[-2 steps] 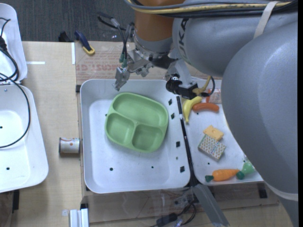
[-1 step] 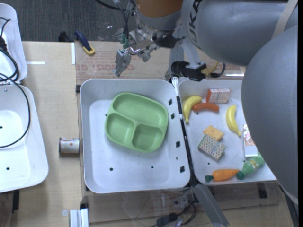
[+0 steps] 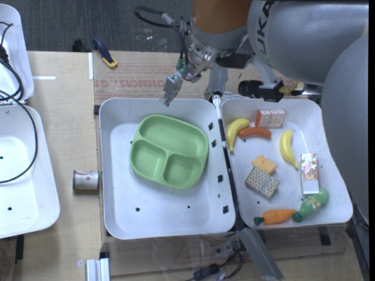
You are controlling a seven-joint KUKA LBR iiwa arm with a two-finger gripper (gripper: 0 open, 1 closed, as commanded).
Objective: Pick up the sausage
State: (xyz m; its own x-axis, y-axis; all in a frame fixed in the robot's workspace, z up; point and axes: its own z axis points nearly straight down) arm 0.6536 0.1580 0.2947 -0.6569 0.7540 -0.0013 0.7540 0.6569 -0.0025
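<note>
The sausage (image 3: 255, 133), a short reddish-orange link, lies in the far part of the right bin (image 3: 334, 174). It sits between a yellow banana (image 3: 234, 132) and a small pink box (image 3: 270, 118). My gripper (image 3: 171, 91) hangs over the far rim of the left bin (image 3: 117, 215), well to the left of the sausage and on the other side of the divide between the bins. Nothing shows in its grasp. The grey arm with its orange band reaches in from the upper right.
A green divided plate (image 3: 170, 151) lies in the left bin. The right bin also holds a second banana (image 3: 286, 148), a cheese wedge (image 3: 264, 164), a patterned box (image 3: 262, 183), a wrapped bar (image 3: 309, 173), a carrot (image 3: 275, 216) and a green bottle (image 3: 312, 204). A can (image 3: 86, 180) lies left of the bins.
</note>
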